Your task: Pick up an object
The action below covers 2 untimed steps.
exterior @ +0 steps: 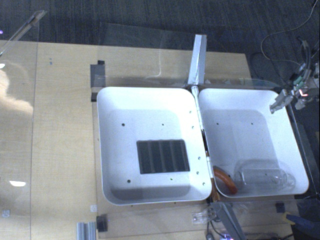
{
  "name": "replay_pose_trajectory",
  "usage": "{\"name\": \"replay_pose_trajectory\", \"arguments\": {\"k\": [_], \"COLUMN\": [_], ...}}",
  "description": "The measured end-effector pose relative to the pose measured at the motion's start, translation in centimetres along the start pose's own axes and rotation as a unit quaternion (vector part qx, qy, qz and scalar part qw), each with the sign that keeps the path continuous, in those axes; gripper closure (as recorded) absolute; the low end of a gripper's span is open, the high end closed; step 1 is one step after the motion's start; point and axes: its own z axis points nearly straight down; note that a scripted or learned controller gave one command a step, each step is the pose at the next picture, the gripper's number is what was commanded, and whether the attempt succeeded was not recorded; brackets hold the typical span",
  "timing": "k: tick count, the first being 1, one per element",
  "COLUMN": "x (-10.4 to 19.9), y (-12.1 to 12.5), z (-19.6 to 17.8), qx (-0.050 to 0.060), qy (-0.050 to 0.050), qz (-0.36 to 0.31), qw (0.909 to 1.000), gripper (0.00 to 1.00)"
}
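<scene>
Two shallow white bins sit side by side on a pale wooden bench (55, 134), seen from above at a slant. The left bin (112, 109), in the centre of the frame, holds a dark ribbed rectangular pad (163, 156) lying flat on its floor, slightly below the bin's middle. The right bin (235, 109) holds two things, both crowded into its lower part: a clear plastic bottle (262, 178) lying on its side near the lower right corner, and an orange curved object (225, 180) resting against the lower left wall, just beside the bottle's end. A grey metal post (198, 59) stands at the top of the seam where the two bins meet. At the far right edge of the frame, the gripper (278, 105) hangs over the upper right rim of the right bin, well apart from the bottle and the orange object; it is small and partly blurred against cables, so whether it is apart or together cannot be told, and nothing can be seen in it. Dark carpet (125, 4) runs across the top of the frame beyond the bench
</scene>
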Motion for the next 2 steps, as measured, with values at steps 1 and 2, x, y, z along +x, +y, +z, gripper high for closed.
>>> {"name": "replay_pose_trajectory", "arguments": {"k": [1, 2], "x": [8.4, 12.7], "y": [-3.2, -4.0], "z": [12.8, 18.7], "qx": [0.001, -0.005], "qy": [0.001, 0.0], "qz": [0.122, 0.04], "qw": [0.9925, 0.9992], "gripper": [0.0, 0.0]}}
